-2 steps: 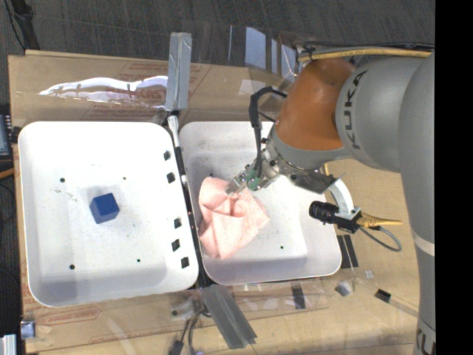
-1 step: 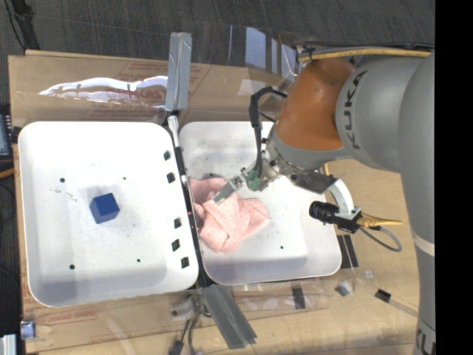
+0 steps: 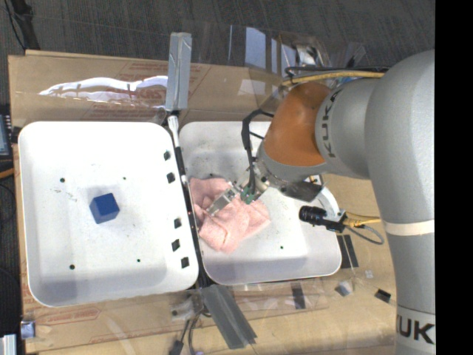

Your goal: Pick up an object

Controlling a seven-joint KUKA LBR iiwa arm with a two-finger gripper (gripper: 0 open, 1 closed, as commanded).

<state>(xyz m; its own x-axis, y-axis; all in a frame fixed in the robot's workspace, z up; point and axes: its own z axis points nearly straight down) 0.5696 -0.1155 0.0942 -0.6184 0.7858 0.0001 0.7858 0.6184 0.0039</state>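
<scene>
Camera view, cardboard-covered bench, two white bins, dark carpet floor

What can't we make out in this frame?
- Jaws of the gripper, camera view: too small over the pink cloth to tell open or shut, or gripping.
- Right bin, camera view: its upper right part is hidden by the arm.
- Blue cube in the left bin: underside out of sight.
</scene>
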